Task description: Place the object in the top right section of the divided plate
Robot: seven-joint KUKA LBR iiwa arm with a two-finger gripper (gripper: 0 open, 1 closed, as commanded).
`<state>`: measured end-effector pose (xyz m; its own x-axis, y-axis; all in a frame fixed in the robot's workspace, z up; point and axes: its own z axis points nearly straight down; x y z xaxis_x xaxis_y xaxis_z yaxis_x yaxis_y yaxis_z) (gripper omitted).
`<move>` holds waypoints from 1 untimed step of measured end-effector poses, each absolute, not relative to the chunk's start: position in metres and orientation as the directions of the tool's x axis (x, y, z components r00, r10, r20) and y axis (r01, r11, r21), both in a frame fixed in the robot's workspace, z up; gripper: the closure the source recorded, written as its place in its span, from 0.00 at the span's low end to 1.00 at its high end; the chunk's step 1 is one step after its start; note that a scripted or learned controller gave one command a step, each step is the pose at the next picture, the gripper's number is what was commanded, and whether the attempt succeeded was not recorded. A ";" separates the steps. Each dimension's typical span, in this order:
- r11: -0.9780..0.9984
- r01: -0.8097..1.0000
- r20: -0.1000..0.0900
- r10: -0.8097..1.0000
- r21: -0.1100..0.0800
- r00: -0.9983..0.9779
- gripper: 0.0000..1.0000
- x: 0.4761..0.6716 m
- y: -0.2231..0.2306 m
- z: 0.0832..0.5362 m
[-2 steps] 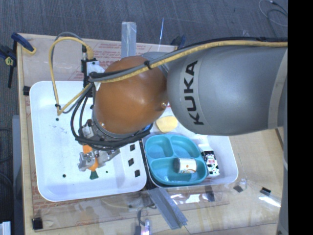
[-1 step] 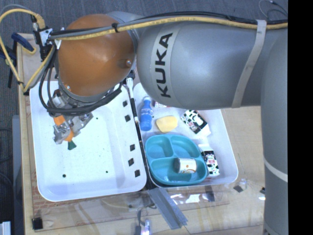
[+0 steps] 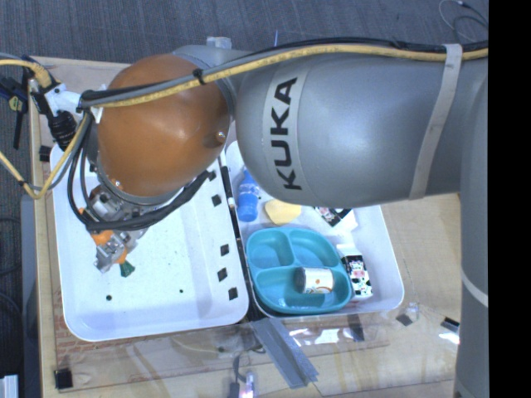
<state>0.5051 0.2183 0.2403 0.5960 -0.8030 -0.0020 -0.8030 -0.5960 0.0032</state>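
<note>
My gripper [image 3: 106,255] hangs low over the left part of the left bin [image 3: 178,305], under the big orange wrist band. A small orange toy with a green end [image 3: 124,269], like a carrot, lies right at the gripper and is partly covered by it. The blue divided plate [image 3: 286,247] sits in the near part of the right bin. Its top right section [image 3: 319,247] holds nothing. A small pale can [image 3: 316,281] lies on its side in the plate's wide near section.
Behind the plate in the right bin [image 3: 390,280] lie a blue bottle [image 3: 247,202], a yellow object [image 3: 282,212] and a black-and-white item [image 3: 335,215]. Another black-and-white item [image 3: 357,276] lies right of the plate. The arm's grey body covers the bins' far parts.
</note>
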 end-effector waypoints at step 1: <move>-0.732 -0.682 -0.002 -0.682 0.003 0.732 1.00 0.475 0.197 0.206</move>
